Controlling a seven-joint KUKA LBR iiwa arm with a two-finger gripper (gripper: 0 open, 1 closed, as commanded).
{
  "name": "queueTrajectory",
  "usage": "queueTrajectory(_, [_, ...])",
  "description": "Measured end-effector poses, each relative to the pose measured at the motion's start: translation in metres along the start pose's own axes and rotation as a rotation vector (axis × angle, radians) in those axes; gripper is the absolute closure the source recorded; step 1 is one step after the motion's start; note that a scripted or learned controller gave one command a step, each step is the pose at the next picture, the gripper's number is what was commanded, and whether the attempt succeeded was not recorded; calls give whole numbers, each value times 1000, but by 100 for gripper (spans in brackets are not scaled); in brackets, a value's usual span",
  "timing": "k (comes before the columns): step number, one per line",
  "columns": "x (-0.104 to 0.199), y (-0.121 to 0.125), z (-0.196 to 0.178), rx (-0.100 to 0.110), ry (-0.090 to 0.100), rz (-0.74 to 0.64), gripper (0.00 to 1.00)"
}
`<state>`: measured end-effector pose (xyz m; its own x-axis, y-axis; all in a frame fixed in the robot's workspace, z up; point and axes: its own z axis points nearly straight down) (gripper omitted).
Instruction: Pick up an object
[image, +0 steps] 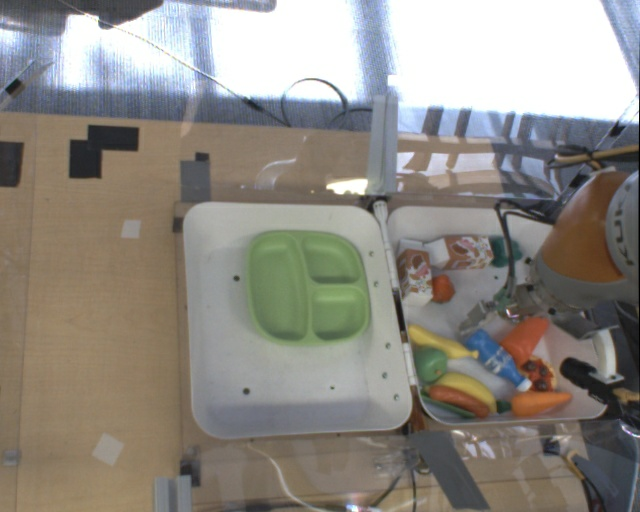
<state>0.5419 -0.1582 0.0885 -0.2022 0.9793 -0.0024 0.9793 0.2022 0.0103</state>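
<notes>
from the overhead camera i see the toy food heaped in the right bin (600, 405) within the arm's reach; the left bin (215, 330) carries a green tray (305, 285). my gripper (487, 317) hangs low above the blue bottle (496, 359), jaws parted, gripping nothing.

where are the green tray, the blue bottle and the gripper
green tray (308, 287): camera view, on its central divider
blue bottle (496, 358): camera view, on its body
gripper (492, 313): camera view, between its fingertips
</notes>
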Motion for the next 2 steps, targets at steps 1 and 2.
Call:
queueTrajectory(1, [24,-46,-1,-6,-4,169,0])
queueTrajectory(2, [39,15,-9,7,1,440,0])
